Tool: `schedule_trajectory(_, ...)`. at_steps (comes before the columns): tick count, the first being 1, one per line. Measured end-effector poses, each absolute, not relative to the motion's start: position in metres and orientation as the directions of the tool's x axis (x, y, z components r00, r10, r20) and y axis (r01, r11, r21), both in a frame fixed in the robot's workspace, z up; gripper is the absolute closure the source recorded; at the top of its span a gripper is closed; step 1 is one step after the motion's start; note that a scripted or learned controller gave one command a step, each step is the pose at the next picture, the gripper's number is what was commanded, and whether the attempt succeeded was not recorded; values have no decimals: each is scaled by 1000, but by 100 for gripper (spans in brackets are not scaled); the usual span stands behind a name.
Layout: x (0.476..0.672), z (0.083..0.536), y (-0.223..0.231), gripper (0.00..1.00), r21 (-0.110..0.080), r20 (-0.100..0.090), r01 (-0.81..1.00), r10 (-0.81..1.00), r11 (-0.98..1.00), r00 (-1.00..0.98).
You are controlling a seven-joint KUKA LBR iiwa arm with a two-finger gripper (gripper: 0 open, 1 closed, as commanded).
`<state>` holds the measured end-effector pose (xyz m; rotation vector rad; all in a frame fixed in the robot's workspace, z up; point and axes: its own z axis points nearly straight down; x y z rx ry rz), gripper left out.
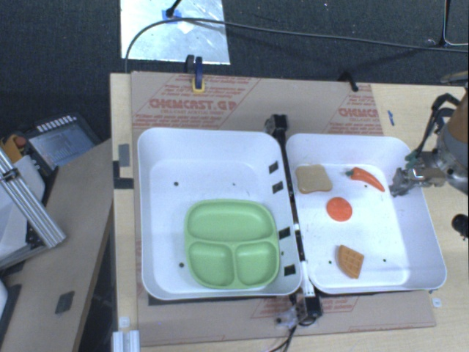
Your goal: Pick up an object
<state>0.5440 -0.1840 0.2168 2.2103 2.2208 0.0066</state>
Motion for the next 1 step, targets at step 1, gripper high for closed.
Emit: schedule_trajectory(1, 545, 244, -184, 100, 5, -2, 1000, 1000, 4, -4)
